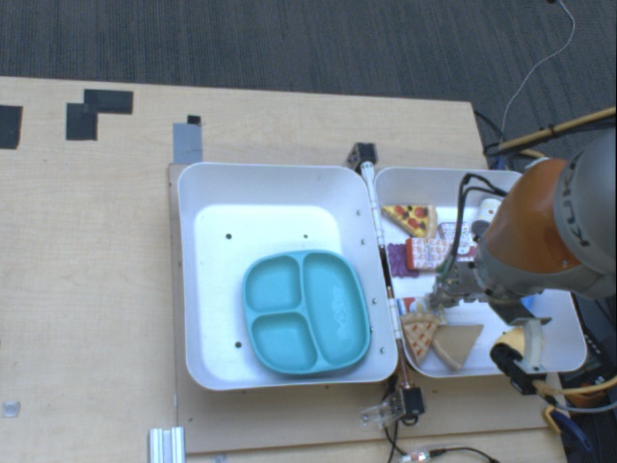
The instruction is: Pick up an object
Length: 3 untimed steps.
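Toast [457, 344] sits touching pizza [420, 335] below my gripper [445, 292], its grip state hidden from me; crowding risks a miss.

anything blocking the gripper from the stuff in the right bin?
Nothing visible. The gripper is already low inside the right bin, directly beside the pizza slice and tan wedge at the bin's near end. The wrapped bar and second pizza slice lie farther back, uncovered.
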Motion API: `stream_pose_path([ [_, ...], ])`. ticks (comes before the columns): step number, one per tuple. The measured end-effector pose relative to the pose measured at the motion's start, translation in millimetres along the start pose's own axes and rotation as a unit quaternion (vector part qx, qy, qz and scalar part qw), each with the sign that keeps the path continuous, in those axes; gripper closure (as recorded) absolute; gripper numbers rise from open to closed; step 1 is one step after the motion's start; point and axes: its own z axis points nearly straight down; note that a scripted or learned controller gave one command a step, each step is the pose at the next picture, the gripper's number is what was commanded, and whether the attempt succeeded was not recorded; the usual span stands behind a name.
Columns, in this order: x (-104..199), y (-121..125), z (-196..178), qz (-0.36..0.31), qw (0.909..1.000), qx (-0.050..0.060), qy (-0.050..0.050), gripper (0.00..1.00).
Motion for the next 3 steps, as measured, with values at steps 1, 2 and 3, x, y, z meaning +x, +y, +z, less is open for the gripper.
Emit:
stream_pose_path([
  [1,0.0,-0.1,0.2,0.000,1.0000,0.000,0.000,0.00],
  [2,0.4,-4.0,12.8,0.001,1.0000,0.005,0.001,0.00],
  [3,-1.8,-1.3,0.2,0.000,1.0000,0.001,-0.002,1.00],
])
